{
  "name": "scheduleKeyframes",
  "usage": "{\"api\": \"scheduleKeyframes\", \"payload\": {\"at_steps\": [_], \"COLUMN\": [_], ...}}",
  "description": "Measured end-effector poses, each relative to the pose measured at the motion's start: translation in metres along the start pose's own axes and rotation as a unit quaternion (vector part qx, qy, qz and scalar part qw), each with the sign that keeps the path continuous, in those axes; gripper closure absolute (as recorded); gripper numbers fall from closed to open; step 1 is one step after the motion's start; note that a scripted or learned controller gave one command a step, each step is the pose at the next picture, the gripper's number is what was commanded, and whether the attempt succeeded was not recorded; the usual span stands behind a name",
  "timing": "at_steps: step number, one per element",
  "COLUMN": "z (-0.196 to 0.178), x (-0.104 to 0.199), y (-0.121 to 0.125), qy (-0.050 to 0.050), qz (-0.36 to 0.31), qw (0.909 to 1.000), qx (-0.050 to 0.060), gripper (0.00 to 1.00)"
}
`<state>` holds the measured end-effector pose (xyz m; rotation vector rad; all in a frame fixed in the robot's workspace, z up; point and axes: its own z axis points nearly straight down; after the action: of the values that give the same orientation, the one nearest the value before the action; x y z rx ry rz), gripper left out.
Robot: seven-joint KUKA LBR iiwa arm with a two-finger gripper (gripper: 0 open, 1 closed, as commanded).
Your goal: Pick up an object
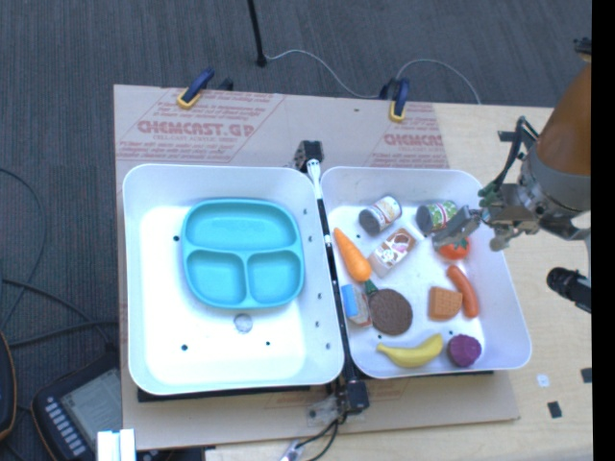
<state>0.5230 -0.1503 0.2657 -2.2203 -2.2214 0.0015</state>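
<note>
Camera view, taken from the left: the left white plastic bin (154,286) carries a light blue three-compartment plastic tray (242,265), set toward its far edge. On the brown board under both bins, red print reads "CHEMCAST GP" near the far left corner. The right white bin (500,296) holds the toy food. An orange plastic carrot (352,254) lies along its left wall, a small labelled can (381,213) sits beyond it, and a brown round cookie (391,311) and a yellow plastic banana (411,351) lie toward the near edge; an orange cracker square (444,303), a purple round piece (464,350) and a red tomato-like piece (454,248) lie further right.

These look light, stiff and smooth, so likely slippery; the carrot's middle or the cracker's flat edges seem the surest holds. Can labels are too small to read.

Over the bin's right wall hangs the two-finger gripper (485,221), just beside the tomato piece; whether it is open or closed cannot be told, and nothing is visibly held.
</note>
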Motion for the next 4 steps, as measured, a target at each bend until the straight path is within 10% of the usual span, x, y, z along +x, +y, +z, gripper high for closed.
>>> {"api": "scheduleKeyframes", "payload": {"at_steps": [1,2,3,4], "z": [0.164,0.153,0.153,0.177], "x": [0.035,0.034,0.034,0.051], "y": [-0.009,-0.009,-0.009,-0.036], "qy": [0.001,0.0,0.001,-0.003], "qz": [0.0,0.001,0.001,0.002], "qw": [1.0,1.0,1.0,1.0], "qx": [0.002,0.001,0.001,-0.007], "gripper": [0.0,1.0,0.0,0.0]}}
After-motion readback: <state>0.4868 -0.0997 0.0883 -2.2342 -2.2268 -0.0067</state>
